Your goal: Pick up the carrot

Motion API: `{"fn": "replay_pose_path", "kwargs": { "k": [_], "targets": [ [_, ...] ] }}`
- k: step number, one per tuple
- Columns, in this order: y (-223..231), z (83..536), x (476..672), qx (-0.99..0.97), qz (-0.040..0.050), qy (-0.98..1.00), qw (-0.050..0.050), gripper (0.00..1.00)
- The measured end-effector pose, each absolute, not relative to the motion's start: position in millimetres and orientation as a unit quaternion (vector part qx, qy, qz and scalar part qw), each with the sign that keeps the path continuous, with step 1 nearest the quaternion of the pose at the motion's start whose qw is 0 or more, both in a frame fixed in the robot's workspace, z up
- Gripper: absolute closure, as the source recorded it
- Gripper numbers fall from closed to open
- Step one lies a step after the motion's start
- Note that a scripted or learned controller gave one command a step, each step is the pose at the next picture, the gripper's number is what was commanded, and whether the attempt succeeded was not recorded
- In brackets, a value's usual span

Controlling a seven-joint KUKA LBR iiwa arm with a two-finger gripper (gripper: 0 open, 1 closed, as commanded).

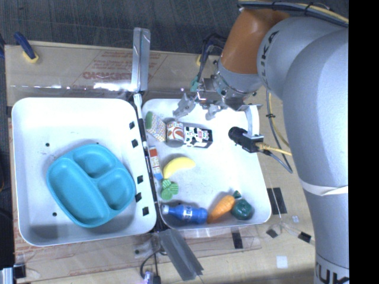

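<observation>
The carrot is orange with a green top and lies near the front right corner of the right bin, between a blue bottle and a dark green item. My gripper hangs over the far edge of the right bin, well away from the carrot. Its fingers are spread apart with nothing between them.
The right bin also holds a milk carton, a yellow banana, a small green toy and a striped packet. A blue divided plate sits in the left bin. The grey arm fills the right side.
</observation>
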State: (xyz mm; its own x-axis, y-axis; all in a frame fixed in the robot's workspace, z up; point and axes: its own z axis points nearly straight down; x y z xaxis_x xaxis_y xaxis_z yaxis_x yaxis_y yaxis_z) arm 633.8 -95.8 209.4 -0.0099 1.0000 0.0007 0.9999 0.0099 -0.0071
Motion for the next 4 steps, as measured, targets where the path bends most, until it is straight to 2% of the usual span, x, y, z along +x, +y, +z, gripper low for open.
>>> {"fn": "replay_pose_path", "kwargs": {
  "k": [1, 2, 3, 4],
  "targets": [
    [-159.7, 226.2, 617.2, -0.673, 0.0015, -0.740, 0.001, 0.00],
    [-193.6, 186.4, 647.8, -0.717, 0.0015, -0.697, 0.001, 0.00],
    [-158.4, 252.5, 645.0, -0.710, 0.0012, -0.704, 0.002, 0.00],
    [-209.7, 231.8, 617.2, -0.639, 0.0015, -0.769, 0.002, 0.00]
  ]
}}
